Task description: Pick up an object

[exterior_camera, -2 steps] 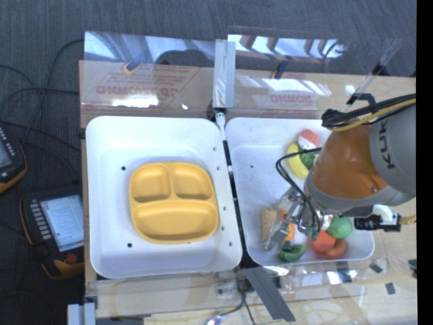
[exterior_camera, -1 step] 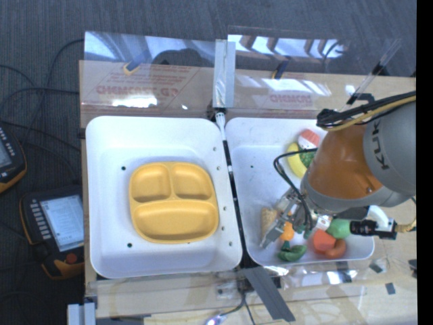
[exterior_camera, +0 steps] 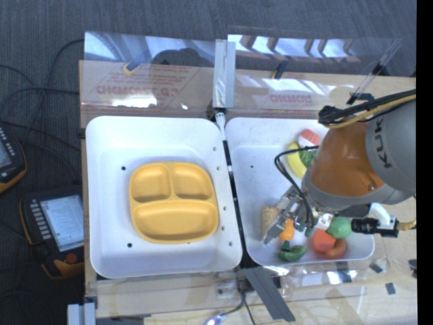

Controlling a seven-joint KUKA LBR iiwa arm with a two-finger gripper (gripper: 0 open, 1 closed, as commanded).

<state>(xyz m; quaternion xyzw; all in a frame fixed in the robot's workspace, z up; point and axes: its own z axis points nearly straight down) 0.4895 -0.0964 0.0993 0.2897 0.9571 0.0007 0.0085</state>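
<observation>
Gripper (exterior_camera: pixel 287 225) low in right bin (exterior_camera: pixel 257 175), metal fingers closed on small orange piece (exterior_camera: pixel 289 231). Tan lump (exterior_camera: pixel 270 216) beside; glossy green (exterior_camera: pixel 292 252), red (exterior_camera: pixel 325 242) pieces near. Left: yellow tray (exterior_camera: pixel 174 201), three rounded compartments.

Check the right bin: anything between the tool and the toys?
Nothing visible. The tool sits down among the toys in the right bin, right beside a small orange piece, with a green piece just below it.

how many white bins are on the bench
2: the left bin holds a yellow tray; the right bin holds the small objects under the arm.
</observation>
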